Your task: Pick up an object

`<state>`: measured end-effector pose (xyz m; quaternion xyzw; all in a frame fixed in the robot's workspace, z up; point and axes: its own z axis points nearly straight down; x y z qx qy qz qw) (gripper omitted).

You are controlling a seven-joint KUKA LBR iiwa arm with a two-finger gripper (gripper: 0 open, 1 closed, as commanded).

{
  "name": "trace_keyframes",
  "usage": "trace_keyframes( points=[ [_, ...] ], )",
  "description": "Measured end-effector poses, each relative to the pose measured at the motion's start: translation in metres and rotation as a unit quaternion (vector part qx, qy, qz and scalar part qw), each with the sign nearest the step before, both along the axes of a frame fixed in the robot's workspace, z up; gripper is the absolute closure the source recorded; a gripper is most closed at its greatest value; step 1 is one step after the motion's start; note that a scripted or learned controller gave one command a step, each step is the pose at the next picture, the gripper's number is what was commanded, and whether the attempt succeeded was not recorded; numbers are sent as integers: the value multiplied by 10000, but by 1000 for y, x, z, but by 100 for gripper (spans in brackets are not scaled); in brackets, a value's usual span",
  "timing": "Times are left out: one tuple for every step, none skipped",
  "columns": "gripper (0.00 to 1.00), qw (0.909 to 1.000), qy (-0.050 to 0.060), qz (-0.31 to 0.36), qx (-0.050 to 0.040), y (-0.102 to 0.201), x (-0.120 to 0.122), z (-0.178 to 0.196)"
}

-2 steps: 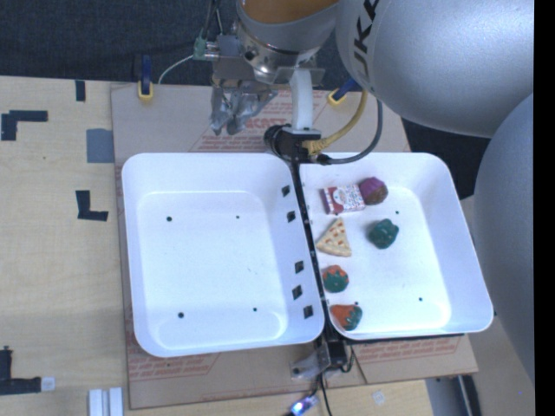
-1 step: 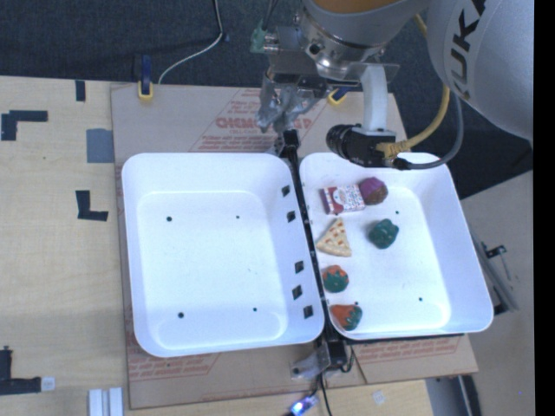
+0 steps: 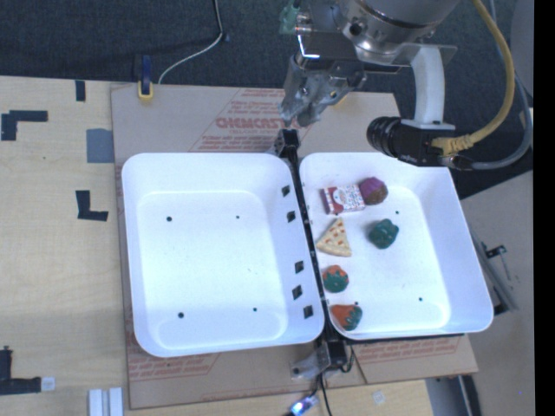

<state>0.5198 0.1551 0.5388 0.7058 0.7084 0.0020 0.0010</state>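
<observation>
My gripper (image 3: 299, 111) hangs above the far edge of the bench, over the seam between the two bins and clear of every object. In the right bin (image 3: 434, 258) lie a red and white packet (image 3: 343, 198), a purple ball-like item (image 3: 374, 190), a dark green item (image 3: 381, 232), a yellow pizza-slice wedge (image 3: 335, 239), a small green and orange piece (image 3: 335, 277) and a red and green piece (image 3: 347, 316). Nothing shows between the fingers.
The left bin (image 3: 208, 267) sits beside the right one, joined by a black-clipped divider (image 3: 299, 232). Both rest on a cardboard sheet (image 3: 234, 124). A yellow clamp (image 3: 145, 85) with a white cable lies at the far left of the sheet.
</observation>
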Motion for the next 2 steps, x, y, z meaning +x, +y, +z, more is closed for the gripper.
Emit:
trace_keyframes(
  points=[
    [100,9999,98,26,-36,83,-11,-104],
    [100,10000,-2,-5,2,79,-14,-2]
  ],
)
